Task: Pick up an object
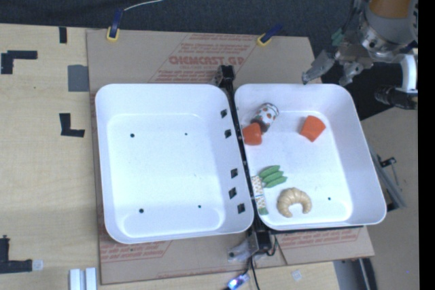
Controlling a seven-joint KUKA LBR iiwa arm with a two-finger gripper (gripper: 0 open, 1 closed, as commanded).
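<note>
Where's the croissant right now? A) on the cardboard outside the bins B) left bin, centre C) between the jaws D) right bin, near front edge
D: the croissant lies in the right bin close to its front rim, below the green pods, far from the gripper that hangs open past the bin's back corner.
</note>
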